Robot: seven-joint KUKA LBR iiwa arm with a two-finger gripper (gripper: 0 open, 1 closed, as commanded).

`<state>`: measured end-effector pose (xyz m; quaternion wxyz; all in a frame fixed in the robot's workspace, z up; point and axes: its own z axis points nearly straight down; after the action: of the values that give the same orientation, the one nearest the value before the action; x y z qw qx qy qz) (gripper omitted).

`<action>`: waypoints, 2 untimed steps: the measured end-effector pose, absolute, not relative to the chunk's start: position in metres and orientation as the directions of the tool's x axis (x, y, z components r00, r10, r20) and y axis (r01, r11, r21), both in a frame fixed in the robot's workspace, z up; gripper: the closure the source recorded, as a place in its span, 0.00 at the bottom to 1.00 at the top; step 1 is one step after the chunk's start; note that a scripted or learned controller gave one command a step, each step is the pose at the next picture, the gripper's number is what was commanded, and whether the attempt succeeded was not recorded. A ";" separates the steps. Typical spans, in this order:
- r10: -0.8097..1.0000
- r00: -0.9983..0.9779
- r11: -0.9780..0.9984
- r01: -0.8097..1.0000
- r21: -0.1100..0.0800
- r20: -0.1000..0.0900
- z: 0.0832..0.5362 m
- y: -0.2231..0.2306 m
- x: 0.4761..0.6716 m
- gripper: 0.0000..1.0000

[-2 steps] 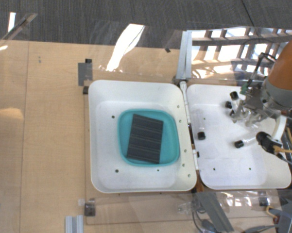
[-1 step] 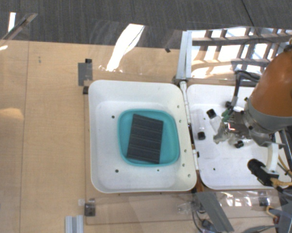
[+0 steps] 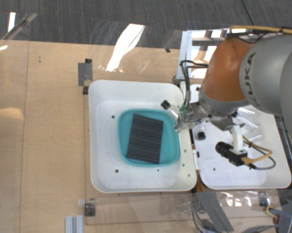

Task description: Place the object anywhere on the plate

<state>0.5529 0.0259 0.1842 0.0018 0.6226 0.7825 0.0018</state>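
Checking task state: the dark grey ribbed rectangular slab (image 3: 146, 138) lay flat on the teal rounded-square plate (image 3: 123, 140). It sat inside the rim, roughly centred, long side running up-down in the camera view with a slight tilt. The plate sat in the shallow white bin on the view's left (image 3: 102, 174). No part of the slab hung over the plate edge as far as I could see. My read: the placement itself looked done, object on plate, which is all the task asks.

What looked left: only getting the arm clear and confirming the slab was free. The 2-finger gripper (image 3: 178, 116) was at the plate's right edge, near the slab but apart from it, with teal showing between them. It held nothing that I could see. I could not tell whether the gripper was released or clenched: too small, and partly hidden under the wrist.

Arm pose: the grey KUKA arm (image 3: 269, 67) came in from the view's right, with its orange band (image 3: 223, 74) over the seam between the 2 bins. The wrist was angled down and leftward, tool end pointing at the plate's right rim. Most of the arm's bulk hung over the upper part of the white bin on the view's right (image 3: 277, 178). Height above the plate was not readable from 1 slanted view, so I could not say whether the gripper touched the rim or hovered just above it.
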 end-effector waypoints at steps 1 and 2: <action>0.975 -0.223 0.223 0.975 0.005 -0.001 0.184 0.025 0.553 0.00; 0.978 -0.207 0.207 0.978 0.007 -0.002 0.202 -0.018 0.565 0.00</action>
<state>0.5651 -0.0177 0.2022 0.0028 0.6297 0.7768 0.0021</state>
